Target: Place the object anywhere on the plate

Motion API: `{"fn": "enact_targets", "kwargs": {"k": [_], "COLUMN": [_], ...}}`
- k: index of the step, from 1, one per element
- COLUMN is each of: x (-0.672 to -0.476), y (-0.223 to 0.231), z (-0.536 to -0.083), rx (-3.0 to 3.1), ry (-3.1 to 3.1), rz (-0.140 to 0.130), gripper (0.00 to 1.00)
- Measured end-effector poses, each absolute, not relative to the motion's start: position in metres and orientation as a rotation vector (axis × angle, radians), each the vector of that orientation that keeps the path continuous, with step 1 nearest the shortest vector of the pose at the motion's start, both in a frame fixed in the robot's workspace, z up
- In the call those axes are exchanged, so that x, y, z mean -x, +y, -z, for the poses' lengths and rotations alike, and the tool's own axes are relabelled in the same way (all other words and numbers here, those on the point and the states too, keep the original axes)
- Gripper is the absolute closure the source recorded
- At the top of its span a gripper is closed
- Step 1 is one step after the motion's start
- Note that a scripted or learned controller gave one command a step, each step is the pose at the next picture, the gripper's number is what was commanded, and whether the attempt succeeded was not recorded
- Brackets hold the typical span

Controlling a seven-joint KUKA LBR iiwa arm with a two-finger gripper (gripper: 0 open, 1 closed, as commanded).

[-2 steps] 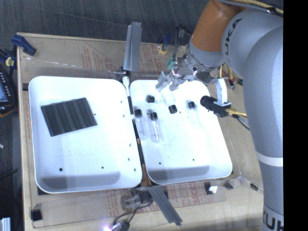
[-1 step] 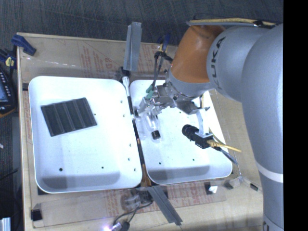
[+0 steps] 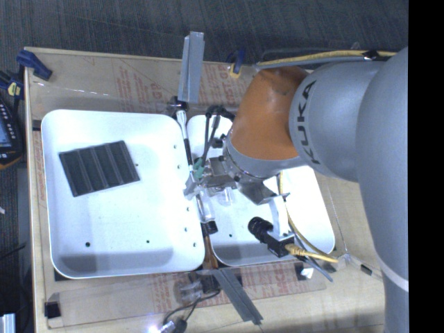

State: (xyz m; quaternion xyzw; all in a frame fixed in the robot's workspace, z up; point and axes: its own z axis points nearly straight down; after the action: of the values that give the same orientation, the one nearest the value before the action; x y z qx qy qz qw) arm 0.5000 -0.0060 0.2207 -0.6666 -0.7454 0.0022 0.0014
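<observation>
Room lies mostly in the left bin (image 3: pixel 55 207), a shallow white tray with rounded corners and a smooth, glossy floor. The plate (image 3: pixel 99 167), a dark ribbed rectangle, sits tilted in its far-left part, clear of every wall. Just right of the left bin, the right bin (image 3: pixel 313 203) is largely covered by the grey arm (image 3: pixel 354 109), lettered "KUKA" beside its orange band (image 3: pixel 267 113). The end effector (image 3: pixel 207 186) hangs over the left bin's right rim; apart or together, I cannot tell. The object cannot be picked out beneath it. Faint red print on the desk (image 3: pixel 104 82) is unreadable.
</observation>
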Motion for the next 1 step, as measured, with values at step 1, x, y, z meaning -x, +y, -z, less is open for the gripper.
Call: {"fn": "enact_targets", "kwargs": {"k": [1], "x": [-0.4759], "y": [0.0551], "z": [-0.1904], "rx": [2.079], "ry": [-2.351], "rz": [-0.006], "gripper": [1.0]}}
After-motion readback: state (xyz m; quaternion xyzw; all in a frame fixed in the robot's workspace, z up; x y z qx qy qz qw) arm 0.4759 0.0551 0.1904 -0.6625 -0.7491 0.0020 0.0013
